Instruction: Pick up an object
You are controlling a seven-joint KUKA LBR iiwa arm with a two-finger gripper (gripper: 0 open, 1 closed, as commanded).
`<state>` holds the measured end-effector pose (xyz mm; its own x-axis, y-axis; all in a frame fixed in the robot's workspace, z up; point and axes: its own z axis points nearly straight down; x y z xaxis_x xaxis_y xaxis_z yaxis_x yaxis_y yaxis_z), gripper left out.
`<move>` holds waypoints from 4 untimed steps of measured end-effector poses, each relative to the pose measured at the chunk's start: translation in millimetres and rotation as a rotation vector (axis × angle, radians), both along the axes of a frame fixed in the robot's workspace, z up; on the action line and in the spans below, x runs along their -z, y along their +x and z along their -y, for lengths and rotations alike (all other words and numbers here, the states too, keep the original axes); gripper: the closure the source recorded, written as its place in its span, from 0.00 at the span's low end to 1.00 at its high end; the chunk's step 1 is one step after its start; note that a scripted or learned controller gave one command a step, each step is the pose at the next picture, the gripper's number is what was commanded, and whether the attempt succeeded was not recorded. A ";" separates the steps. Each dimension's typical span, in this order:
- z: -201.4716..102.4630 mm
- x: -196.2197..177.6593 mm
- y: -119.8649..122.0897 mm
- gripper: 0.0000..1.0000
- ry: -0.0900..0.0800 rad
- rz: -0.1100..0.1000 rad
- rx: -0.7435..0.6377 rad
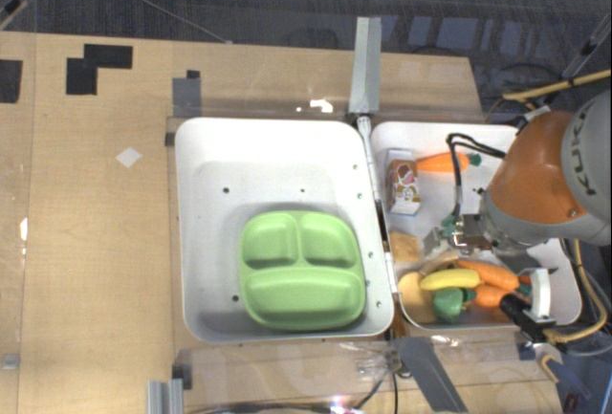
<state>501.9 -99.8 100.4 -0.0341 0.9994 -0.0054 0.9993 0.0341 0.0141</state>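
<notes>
The right bin (572, 299) holds several toy foods. A yellow banana (449, 280) lies near its front, with a green pepper (447, 305) just below it and orange carrots (490, 274) to its right. A pale round piece (410, 288) sits at the banana's left end. A small brown and white carton (404, 185) stands at the bin's left side, and another carrot (440, 163) lies at the back. My gripper (455, 236) hangs low over the middle of this bin, just above the banana and carrots, under the grey and orange wrist (534, 181).
The left bin (206, 211) holds a green divided plate (301, 269). A tan bread slice (405, 247) lies by the right bin's left wall. A metal divider post (364, 68) stands between the bins at the back. Black cables (469, 146) loop off the wrist.
</notes>
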 end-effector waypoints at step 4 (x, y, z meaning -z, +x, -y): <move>-1.4 -47.7 147.4 0.00 -0.002 0.015 -0.232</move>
<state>649.3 -98.4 148.2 -0.2628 0.9648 -0.0100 0.9644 0.2630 0.0287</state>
